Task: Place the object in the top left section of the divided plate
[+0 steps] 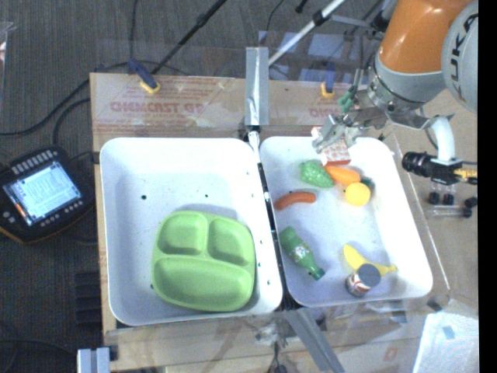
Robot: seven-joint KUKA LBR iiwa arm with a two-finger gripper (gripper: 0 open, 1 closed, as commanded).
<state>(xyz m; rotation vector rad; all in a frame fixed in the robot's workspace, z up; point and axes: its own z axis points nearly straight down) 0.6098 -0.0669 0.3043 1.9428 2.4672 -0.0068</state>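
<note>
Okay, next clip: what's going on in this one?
A KUKA arm reaches in from the right, its gripper hovering over the far edge of the right bin, just above an orange carrot-like toy. That bin also holds a green leafy toy, a sausage, a yellow ball, a green bottle, a banana and a small can. The green divided plate lies in the left bin with nothing in its sections.

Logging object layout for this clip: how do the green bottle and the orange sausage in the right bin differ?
The green bottle lies on a diagonal toward the bin's near side; the orange sausage lies almost crosswise, farther back. The bottle is thicker and carries a label; the sausage is slim and plain. Both lie flat near the right bin's left wall.
</note>
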